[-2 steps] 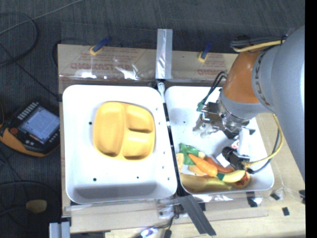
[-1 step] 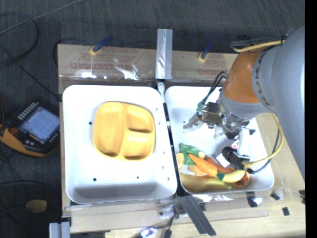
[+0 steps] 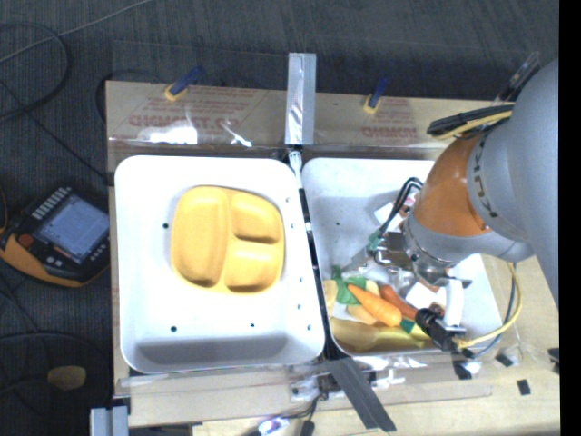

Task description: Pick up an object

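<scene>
The right bin point(image 3: 345, 189) holds a pile of toy food at its near side. An orange carrot point(image 3: 374, 305) with green leaves point(image 3: 349, 291) lies there, and a second, redder carrot point(image 3: 400, 300) rests beside it. A yellow piece point(image 3: 368, 336) sits under them against the near wall. My gripper point(image 3: 396, 254) hangs low over the middle of this bin, just beyond the carrots, under the grey arm with its orange band point(image 3: 454, 198). The arm hides much of the bin's right half. I see nothing held in the gripper.
The left bin point(image 3: 136, 334) holds a yellow divided plate point(image 3: 227, 237) in its middle. A white scrap point(image 3: 387, 214) lies in the right bin beyond the gripper. Cables point(image 3: 490, 334) trail by the bin's near right corner. A handheld pendant point(image 3: 64, 234) lies left of the bench.
</scene>
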Tool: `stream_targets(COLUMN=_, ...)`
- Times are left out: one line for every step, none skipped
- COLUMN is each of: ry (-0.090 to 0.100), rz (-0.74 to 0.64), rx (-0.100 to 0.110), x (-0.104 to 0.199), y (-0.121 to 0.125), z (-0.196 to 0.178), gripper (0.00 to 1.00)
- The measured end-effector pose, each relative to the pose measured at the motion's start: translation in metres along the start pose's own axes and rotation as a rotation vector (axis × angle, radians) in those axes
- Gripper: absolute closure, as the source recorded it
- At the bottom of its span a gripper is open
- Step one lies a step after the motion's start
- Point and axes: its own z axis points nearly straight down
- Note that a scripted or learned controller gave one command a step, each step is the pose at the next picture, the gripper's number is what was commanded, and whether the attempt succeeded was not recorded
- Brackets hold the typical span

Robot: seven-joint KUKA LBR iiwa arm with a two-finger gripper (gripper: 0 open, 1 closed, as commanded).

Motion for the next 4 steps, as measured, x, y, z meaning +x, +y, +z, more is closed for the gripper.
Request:
stream_targets(ry=-0.003, rz=-0.232, rx=-0.030, x=-0.004, y=-0.024, z=0.010, gripper=0.00)
stream_targets(ry=-0.002, rz=-0.150, rx=-0.020, x=-0.006, y=0.046, z=0.011, gripper=0.00)
stream_targets(ry=-0.001, rz=-0.172, rx=-0.019, x=-0.023, y=-0.021, z=0.011, gripper=0.00)
stream_targets(ry=0.001, rz=-0.173, rx=-0.020, x=-0.022, y=-0.020, z=0.002, gripper=1.00)
